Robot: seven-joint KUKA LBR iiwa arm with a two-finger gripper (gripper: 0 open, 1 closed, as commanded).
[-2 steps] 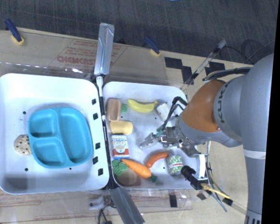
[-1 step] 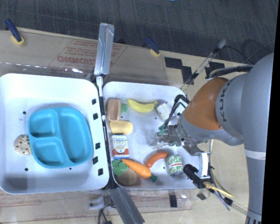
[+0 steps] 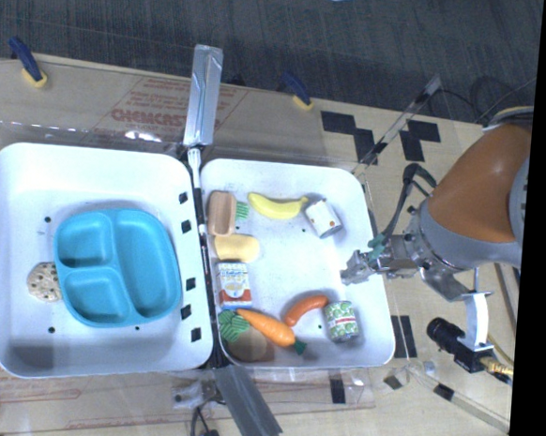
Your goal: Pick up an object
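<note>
Over right bin's rim [image 3: 371, 231], pincer [image 3: 356, 268]

Robotics lab: worktop [image 3: 94, 104] with clamped white bins [image 3: 8, 239], toy food [image 3: 276, 205], robot arm [image 3: 471, 209], cabling.

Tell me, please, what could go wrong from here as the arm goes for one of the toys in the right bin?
The gripper sits at the right bin's right wall, so a descent here might clip the rim. The carrot, sausage and green can lie close together, so a grasp there may nudge or catch a neighbour. The banana is curved and could slip.
</note>
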